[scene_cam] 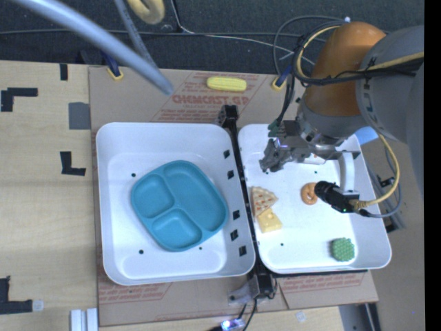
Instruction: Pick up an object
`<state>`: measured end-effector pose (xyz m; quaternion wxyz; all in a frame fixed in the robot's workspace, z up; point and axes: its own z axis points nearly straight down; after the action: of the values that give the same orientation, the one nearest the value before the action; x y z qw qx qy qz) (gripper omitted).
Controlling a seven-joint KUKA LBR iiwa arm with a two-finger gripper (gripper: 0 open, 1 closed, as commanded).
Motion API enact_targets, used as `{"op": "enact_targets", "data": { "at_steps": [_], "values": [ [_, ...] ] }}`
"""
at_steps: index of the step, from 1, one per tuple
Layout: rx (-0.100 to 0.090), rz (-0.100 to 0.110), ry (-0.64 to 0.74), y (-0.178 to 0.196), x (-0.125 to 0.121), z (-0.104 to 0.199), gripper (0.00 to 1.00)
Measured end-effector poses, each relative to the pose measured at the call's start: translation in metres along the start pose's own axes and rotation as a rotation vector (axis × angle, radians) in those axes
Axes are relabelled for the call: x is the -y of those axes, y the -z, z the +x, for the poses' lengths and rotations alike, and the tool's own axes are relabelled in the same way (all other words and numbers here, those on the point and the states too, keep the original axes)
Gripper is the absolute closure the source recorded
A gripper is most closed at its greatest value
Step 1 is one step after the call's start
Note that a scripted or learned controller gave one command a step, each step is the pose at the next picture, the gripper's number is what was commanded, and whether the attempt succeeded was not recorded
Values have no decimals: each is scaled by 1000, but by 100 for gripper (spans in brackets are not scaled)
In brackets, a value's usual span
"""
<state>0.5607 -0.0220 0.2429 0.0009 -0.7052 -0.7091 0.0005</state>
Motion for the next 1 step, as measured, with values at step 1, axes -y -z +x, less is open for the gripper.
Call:
{"op": "enact_targets", "data": {
  "at_steps": [1],
  "values": [
    [-1,0,1,4,-5,53,100]
  ]
}}
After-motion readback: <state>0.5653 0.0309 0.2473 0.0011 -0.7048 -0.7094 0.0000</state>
